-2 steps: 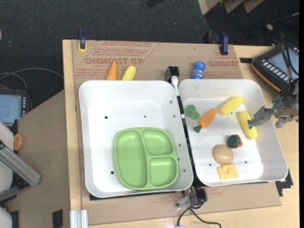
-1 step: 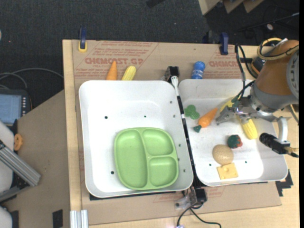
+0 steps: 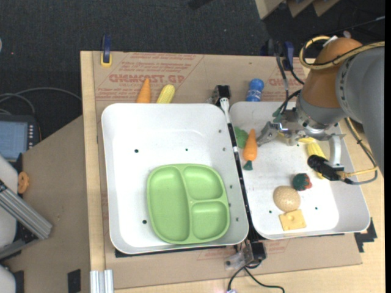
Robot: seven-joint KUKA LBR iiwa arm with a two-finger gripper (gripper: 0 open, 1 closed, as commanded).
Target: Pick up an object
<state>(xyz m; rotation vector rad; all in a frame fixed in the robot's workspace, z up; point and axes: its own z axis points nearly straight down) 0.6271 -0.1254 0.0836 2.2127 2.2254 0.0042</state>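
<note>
Over the right bin: the grey arm (image 3: 360,78) reaches in from the right, and its gripper (image 3: 287,129) hangs low over the far end of that bin (image 3: 348,215), near the back wall.
Gripper state: I cannot tell how it is set; the wrist and its cables hide the tip.
Holding: nothing that I can see.
Pickable things: all 5 lie in the right bin, so the arm has reason to be there.
Carrot (image 3: 250,145): against the left wall, a green piece just behind it, close to the gripper.
Yellow piece (image 3: 313,148): just under the wrist, partly covered.
Green-and-red toy (image 3: 300,181): mid-bin, apart from the gripper.
Tan ball (image 3: 286,198): touching or just beside the yellow block (image 3: 292,220), near the front.
Left bin (image 3: 122,133): bears 1 green divided plate (image 3: 188,203), probably the drop spot.
Stage: by my reckoning, the pick is not yet made.
</note>
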